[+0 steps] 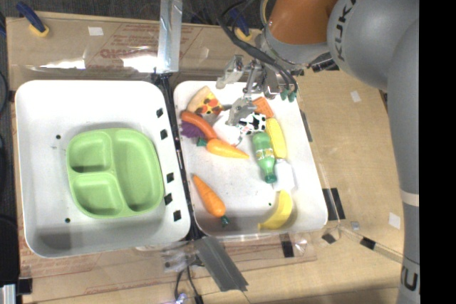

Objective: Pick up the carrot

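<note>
Two orange carrots lie in the right bin (pixel 308 153). One carrot (pixel 209 196) rests near the front left, its green end pointing to the front. The other carrot (pixel 227 149) lies across the middle with its green end to the left. The gripper (pixel 244 107) hangs over the back of this bin, between a pizza slice (pixel 206 103) and a black-and-white cow toy (pixel 251 124). It is behind the middle carrot and apart from both carrots.
The right bin also holds a purple eggplant (pixel 192 129), a green bottle (pixel 264 156), a yellow corn cob (pixel 276 138) and a banana (pixel 279 211). The left bin (pixel 35 117) holds a green divided plate (pixel 114 172). The arm (pixel 370 18) crosses the upper right.
</note>
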`<state>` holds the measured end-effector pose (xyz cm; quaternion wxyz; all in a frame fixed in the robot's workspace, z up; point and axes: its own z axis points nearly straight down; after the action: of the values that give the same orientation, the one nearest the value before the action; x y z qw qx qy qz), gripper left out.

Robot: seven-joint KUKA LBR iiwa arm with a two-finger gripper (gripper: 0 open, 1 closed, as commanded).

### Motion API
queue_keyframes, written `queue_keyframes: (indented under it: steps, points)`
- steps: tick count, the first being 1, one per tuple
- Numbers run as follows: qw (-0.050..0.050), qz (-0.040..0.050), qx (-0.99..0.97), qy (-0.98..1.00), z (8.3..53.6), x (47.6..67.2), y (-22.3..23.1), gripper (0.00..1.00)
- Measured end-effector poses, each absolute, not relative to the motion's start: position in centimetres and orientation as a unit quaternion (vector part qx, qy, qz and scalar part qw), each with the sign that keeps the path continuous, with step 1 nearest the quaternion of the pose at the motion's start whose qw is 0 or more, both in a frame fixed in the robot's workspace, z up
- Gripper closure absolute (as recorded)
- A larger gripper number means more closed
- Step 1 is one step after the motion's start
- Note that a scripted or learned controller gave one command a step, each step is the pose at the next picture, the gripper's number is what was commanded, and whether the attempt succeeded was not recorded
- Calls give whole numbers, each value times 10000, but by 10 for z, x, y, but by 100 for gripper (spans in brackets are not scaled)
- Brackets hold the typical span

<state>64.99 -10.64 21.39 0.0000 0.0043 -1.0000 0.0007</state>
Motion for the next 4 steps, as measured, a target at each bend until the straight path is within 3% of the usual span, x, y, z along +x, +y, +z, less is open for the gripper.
queue_keyframes:
  steps: [1,2,3,4]
  points:
    - [38,-10,367,-9993,102,639,-96,0]
    - [-20,3,396,-9992,118,643,-95,100]
    - [-75,22,1141,-9934,255,660,-86,100]
    - [-27,11,2243,-9745,294,625,-81,100]
